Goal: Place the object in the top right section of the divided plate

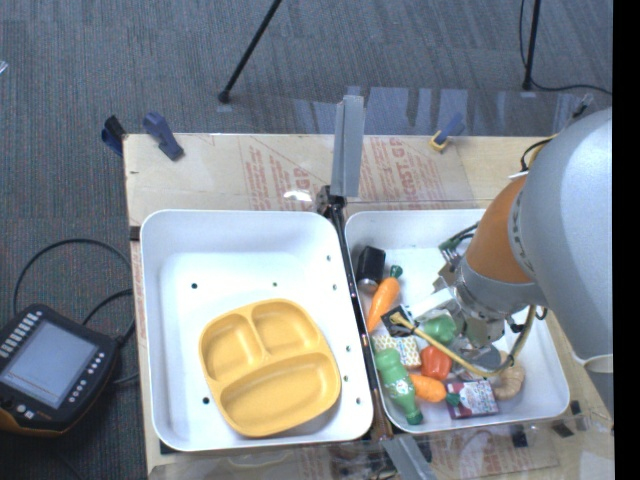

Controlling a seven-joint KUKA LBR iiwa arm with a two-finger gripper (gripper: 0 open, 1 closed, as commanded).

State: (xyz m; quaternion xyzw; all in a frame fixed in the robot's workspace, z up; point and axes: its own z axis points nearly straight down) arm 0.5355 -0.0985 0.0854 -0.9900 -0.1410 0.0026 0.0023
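Divided plate (270,368): yellow, three sections, lying in the left bin (170,258). All sections bare, the top right one included. Nothing placed yet.

Right bin (420,223): holds the pile of toy food from which the object is to come. Contents as far as can be told: carrot (384,301), green bottle (397,381), black can (370,262), red pepper (436,361), a second small carrot (428,388), small red packet (473,398), tan lump (509,380), checkered box (410,350).

Gripper (470,340): low over the pile in the right bin, near the pepper. Whether it is spread or closed cannot be told, nor whether it has anything.

Progress, judged: early. The pick is not confirmed; carrying across to the left bin and setting down in the top right section remain.

Writing: red print on the cardboard (270,168) covering the table behind the bins, too blurred to read. Packet label unreadable. Pendant (50,363) at left: screen lit, no legible text.
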